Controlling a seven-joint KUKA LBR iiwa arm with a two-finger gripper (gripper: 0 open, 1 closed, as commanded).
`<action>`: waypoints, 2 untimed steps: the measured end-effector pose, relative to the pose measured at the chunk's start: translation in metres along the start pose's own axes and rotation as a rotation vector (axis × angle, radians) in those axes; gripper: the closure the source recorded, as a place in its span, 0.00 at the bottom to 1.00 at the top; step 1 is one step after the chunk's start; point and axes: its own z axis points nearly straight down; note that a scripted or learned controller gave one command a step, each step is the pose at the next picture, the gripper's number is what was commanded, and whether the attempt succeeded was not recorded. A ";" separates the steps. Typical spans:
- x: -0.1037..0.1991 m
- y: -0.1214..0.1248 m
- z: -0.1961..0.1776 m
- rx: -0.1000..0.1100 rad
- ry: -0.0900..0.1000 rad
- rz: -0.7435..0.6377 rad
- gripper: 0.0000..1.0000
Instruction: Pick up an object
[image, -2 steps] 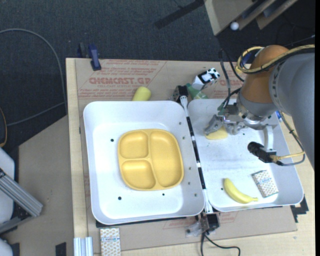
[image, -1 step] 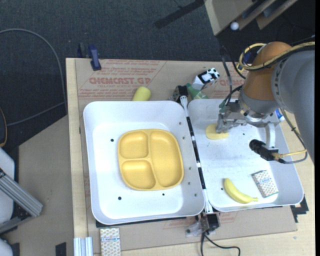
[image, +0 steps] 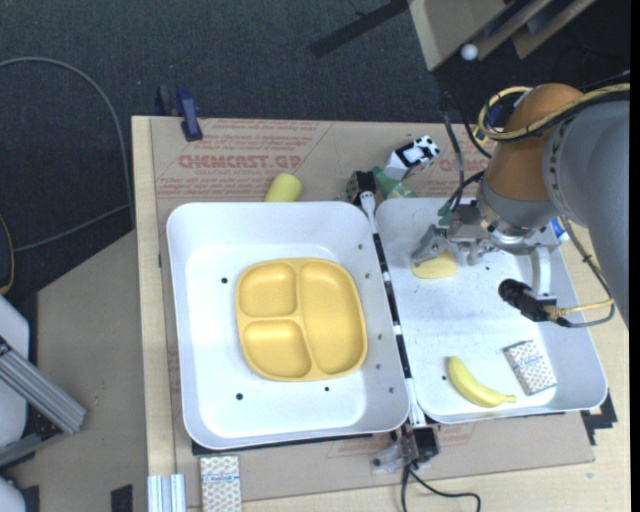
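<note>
Pale yellow object (image: 436, 267): you will find it in the right bin (image: 470, 330), near the far left part, lying flat on the floor. Its outline is small and soft; you cannot tell its long axis or which way it points.
Gripper (image: 452, 243): poised right over that object, its near edge partly covering it. You cannot tell whether the grip is closed or released, nor whether it touches.
Arm (image: 560, 150): cut off at the right edge.
Banana (image: 476, 384): near front of the same bin, long axis running left-far to right-near.
Patterned packet (image: 529, 366): just right of the banana.
Yellow divided tray (image: 300, 318): centred in the left bin (image: 200, 300).
</note>
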 end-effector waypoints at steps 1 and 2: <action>-0.047 0.010 0.009 -0.003 -0.001 -0.001 0.00; -0.014 0.029 -0.021 -0.001 0.000 -0.002 0.00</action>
